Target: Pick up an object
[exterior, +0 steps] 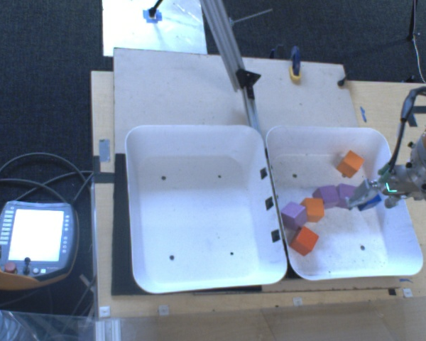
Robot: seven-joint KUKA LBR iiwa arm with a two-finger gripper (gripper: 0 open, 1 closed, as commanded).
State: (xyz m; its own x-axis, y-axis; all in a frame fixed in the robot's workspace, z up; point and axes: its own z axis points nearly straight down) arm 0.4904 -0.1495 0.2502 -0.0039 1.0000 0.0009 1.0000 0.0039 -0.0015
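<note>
The right bin (397, 258) holds several small blocks. One orange cube (350, 163) sits toward the far side, a second orange cube (314, 209) lies mid-bin, and a third orange cube (304, 240) is near the front left. A purple cube (293, 214) rests beside the middle orange one. Two more purple blocks (335, 193) lie in a row to the right. My gripper (358, 199) reaches in from the right, low over the right end of that purple row. A small blue piece (370, 203) shows just under the gripper; whether it is held is unclear.
The left bin (138, 212) stands beside the right one, the two sharing a divider wall (268, 204). A slanted metal pole (227, 41) rises behind the bins. A teach pendant (32, 244) lies on the floor at left.
</note>
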